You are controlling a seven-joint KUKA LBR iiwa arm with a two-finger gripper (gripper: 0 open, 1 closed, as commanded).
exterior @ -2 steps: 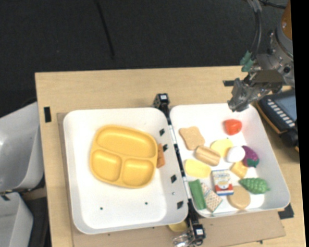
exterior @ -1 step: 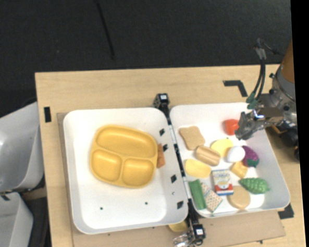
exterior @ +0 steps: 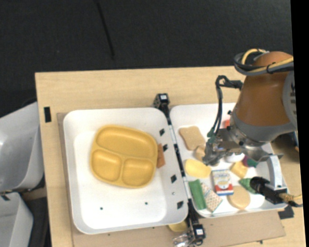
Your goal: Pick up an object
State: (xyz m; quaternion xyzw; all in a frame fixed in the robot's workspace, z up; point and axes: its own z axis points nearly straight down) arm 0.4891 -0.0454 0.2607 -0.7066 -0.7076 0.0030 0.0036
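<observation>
The right-hand bin is taken as the reference. The gripper is low over its middle, among the clutter there; whether its fingers are apart or closed cannot be told, and nothing can be seen held between them. Just left of the gripper lies a tan bread slice, toward the bin's far-left part. Just nearer the camera than the gripper lie a yellow lemon-shaped piece and a small red-and-white carton. A green packet lies along the bin's left wall, at the near end. A pale round piece lies by the near wall. Left of the bin, the second bin holds a yellow divided plate.
</observation>
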